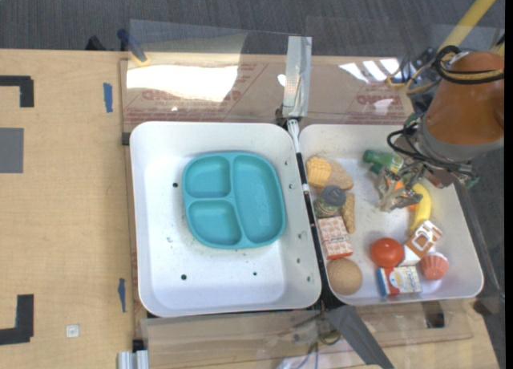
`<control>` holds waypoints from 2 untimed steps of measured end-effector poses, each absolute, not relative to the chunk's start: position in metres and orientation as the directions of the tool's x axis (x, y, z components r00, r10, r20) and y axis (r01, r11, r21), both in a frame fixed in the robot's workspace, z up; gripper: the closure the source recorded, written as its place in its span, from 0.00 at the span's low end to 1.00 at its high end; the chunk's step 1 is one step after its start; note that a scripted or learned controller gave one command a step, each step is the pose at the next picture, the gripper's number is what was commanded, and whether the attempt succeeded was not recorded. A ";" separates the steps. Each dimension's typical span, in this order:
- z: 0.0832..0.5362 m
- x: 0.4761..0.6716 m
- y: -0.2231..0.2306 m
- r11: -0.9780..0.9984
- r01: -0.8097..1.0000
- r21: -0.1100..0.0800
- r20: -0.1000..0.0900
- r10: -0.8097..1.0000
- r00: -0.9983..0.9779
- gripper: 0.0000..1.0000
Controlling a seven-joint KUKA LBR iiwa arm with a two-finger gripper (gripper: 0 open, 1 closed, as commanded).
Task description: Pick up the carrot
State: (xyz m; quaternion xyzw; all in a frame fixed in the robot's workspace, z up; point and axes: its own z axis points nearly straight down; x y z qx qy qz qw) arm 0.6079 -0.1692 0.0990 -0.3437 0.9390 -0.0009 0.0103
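The grey arm with its orange band (469,95) reaches in from the right, its pincer (398,185) pointing down-left.

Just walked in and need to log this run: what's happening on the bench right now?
A grey arm with an orange band reaches in from the right, its gripper low over the upper part of the right bin, at the carrot with its green top. The fingers are hard to make out, so a grasp can't be confirmed. Around it lie a banana, corn, a tomato and other toy foods. The left bin holds a teal divided plate.
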 end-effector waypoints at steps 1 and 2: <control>0.228 0.633 -0.137 0.566 -0.824 -0.008 -0.009 -0.824 -0.566 1.00; 0.097 0.574 -0.172 0.614 -0.789 0.004 -0.002 -0.789 -0.614 1.00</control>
